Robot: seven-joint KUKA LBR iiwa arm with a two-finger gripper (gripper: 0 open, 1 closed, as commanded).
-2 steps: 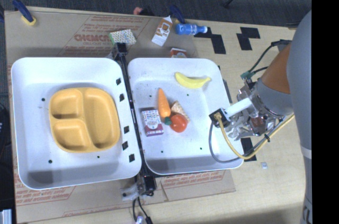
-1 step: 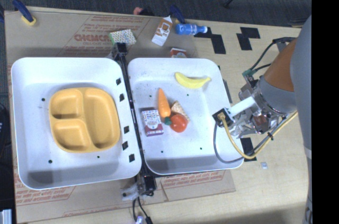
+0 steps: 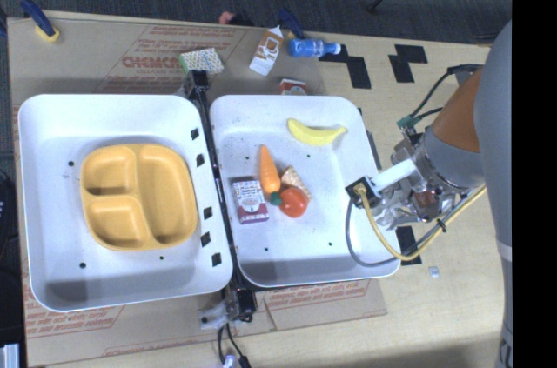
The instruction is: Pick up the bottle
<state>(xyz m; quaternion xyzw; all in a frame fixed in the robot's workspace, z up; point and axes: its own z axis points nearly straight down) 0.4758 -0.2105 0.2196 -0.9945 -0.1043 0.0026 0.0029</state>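
Note:
A small blue bottle [image 3: 309,49] lies on its side on the cardboard behind the right bin [image 3: 348,257], outside both bins. My gripper [image 3: 407,210] hangs over the right rim of the right bin, near its front right corner, far from the bottle. Nothing shows in its grasp.
In the right bin lie a banana [image 3: 315,131], a carrot [image 3: 269,170], a tomato [image 3: 294,202] and a red carton [image 3: 249,200]. The left bin [image 3: 43,270] holds a yellow divided plate [image 3: 139,195]. A small carton [image 3: 265,51] and a green packet [image 3: 202,59] lie near the bottle.

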